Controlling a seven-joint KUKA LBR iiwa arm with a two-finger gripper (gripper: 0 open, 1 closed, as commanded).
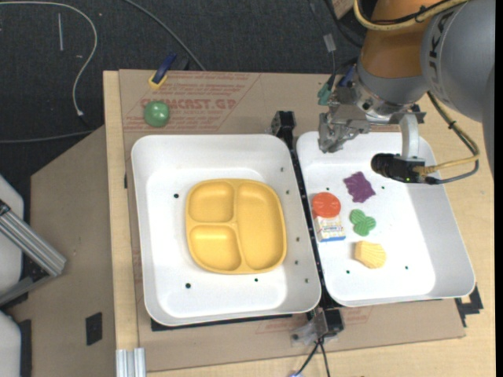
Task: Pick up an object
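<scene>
Over the right-hand white bin, at its far-left corner, I've got the pincer hanging low, nothing between its fingers as far as I can see; whether they're parted or closed I can't tell from this angle. My candidates all lie toward the near side of it: purple crinkled toy piece closest, just down and to the right, then the round orange-red toy with its small printed carton, the green leafy toy, and the yellow shell-shaped toy farthest. I judge the purple one the shortest reach. Left bin holds the yellow three-compartment plastic tray, well apart. On the worktop a green ball sits outside both bins.
</scene>
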